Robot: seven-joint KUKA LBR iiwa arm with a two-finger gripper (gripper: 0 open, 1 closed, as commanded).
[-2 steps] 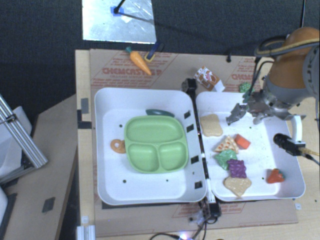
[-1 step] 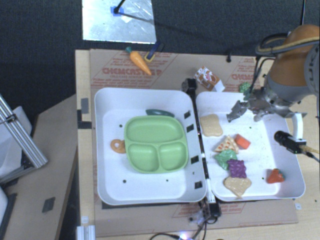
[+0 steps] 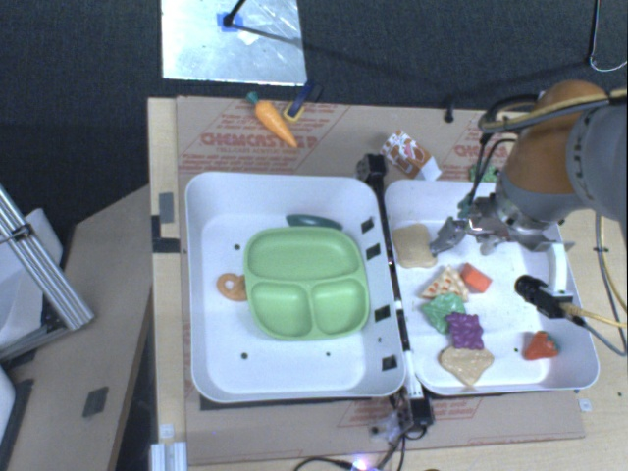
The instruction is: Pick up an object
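While gripper point(image 3: 453, 235) hovers, flat tan bread slice point(image 3: 414, 245), knobbly purple grapes point(image 3: 465, 330)

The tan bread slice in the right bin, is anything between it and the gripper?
Nothing visible stands in the way. The gripper hangs just right of the bread slice, with bare floor of the right bin between them. The nearest other piece, the cracker, lies below, off that line.

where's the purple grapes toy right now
The purple grapes lie in the right bin, toward its front, between the green leafy piece and the tan cracker.
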